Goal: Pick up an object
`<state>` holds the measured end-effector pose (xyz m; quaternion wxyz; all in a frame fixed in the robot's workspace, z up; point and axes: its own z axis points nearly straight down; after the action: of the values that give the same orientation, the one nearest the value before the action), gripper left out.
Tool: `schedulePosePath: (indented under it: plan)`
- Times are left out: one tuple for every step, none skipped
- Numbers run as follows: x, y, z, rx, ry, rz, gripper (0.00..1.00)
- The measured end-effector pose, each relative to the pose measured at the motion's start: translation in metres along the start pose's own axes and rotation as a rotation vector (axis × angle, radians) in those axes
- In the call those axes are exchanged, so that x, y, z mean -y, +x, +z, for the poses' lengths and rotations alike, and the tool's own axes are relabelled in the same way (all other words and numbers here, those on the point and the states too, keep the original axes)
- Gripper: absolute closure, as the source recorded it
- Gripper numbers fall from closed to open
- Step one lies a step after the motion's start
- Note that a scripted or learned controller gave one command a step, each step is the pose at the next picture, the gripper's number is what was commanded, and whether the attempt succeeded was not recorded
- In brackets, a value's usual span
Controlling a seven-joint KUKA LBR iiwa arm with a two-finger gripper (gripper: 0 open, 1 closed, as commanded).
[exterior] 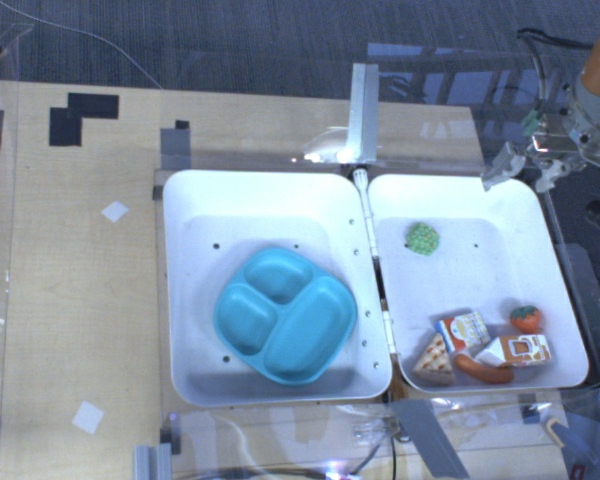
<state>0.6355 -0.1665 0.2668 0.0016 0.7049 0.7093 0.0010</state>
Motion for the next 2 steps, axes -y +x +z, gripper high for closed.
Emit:
schedulePosePath:
  plan:
    - [0.026, 0.044, 0.084, -0.001, 0.001, 0.16, 0.0]
    - [0.001, 0.064, 0.178, 0.0, -0.002, -0.055, 0.0]
